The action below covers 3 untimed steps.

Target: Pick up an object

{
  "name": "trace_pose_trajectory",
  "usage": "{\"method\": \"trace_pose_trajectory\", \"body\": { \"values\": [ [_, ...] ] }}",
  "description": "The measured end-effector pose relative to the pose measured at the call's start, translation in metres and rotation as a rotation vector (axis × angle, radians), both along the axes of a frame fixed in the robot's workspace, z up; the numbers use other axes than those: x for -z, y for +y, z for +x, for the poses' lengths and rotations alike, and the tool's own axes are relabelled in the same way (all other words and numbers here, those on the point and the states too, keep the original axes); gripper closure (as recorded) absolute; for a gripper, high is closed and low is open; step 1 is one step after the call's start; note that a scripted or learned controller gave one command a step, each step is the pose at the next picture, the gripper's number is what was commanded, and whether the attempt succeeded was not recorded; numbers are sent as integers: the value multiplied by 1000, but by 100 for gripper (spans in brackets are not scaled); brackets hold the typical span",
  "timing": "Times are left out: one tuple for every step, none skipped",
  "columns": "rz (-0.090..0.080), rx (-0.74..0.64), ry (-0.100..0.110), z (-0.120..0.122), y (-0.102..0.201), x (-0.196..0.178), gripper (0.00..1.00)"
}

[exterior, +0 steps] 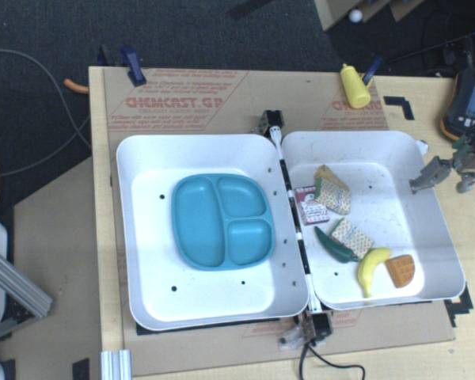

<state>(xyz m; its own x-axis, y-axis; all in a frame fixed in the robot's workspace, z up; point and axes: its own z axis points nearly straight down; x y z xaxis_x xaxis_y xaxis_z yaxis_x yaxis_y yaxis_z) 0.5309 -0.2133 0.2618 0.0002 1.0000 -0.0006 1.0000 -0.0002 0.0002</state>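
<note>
Cardboard-topped bench (222, 93) carries 2 white bins: left bin (142, 291) has a blue divided plate (222, 220), right bin (427, 212) a banana (370, 267). My claw (447, 174) hovers spread at that bin's right rim, pinching nothing.

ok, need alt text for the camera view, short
Two shallow white bins sit side by side on a bench: the left bin holds a blue divided plate, the right bin a cluster of small items including a yellow banana and a green pepper. The gripper hovers at the right bin's far right rim.
</note>
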Motion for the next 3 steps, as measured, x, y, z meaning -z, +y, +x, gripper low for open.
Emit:
{"method": "trace_pose_trajectory", "body": {
  "values": [
    [2, -1, 3, -45, 78, 109, 0],
    [-4, 2, -8, -44, 110, 174, 0],
    [-4, 1, -13, -42, 110, 163, 100]
  ]
}}
